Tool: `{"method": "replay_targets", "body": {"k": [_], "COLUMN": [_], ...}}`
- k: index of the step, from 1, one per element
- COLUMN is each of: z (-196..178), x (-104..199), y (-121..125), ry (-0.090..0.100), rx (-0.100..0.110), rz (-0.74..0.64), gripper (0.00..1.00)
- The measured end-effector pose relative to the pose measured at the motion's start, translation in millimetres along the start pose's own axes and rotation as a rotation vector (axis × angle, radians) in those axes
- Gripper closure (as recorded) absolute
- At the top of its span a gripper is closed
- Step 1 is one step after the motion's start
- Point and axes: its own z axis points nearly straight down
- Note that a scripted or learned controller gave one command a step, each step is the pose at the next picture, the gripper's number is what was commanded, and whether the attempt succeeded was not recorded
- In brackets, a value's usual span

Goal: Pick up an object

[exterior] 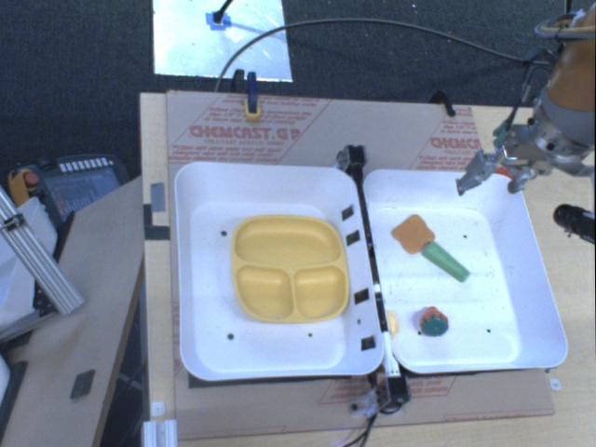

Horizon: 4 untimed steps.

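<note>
Green-handled spatula: the likeliest thing to pick, an orange blade on a green handle, lying flat and slantwise below and to the left of the pincer, well apart from it.
Small ball: blue-green with red patches, farther below the pincer than the spatula, near the right bin's lower edge.
Pincer: two fingers spread apart, nothing between them, hanging over the upper right corner of the right bin.
Right bin: white and shallow, directly beneath the pincer; both loose things lie in it.
Left bin: far to the pincer's left, holding a yellow divided plate.
Arm: grey with an orange band, rising up and to the right from the pincer.
Step in hand: reaching, by my reading; no grasp is made yet.
Doing it well: I would bring the pincer over the green handle, turn the fingers to straddle it crosswise, then go down nearly to the bin floor before closing. The handle is thicker than the blade, so it should grip better.
</note>
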Motion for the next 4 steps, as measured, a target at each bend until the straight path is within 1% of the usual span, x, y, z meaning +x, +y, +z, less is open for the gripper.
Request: {"method": "replay_targets", "body": {"k": [1, 2, 4], "z": [-6, 41, 167], "x": [0, 3, 2], "y": [2, -6, -8], "ry": [-0.002, -0.001, 0.0], "rx": [-0.009, -0.006, -0.005], "rz": [-0.002, -0.001, 0.0], "gripper": [0.0, 0.0, 0.0]}}
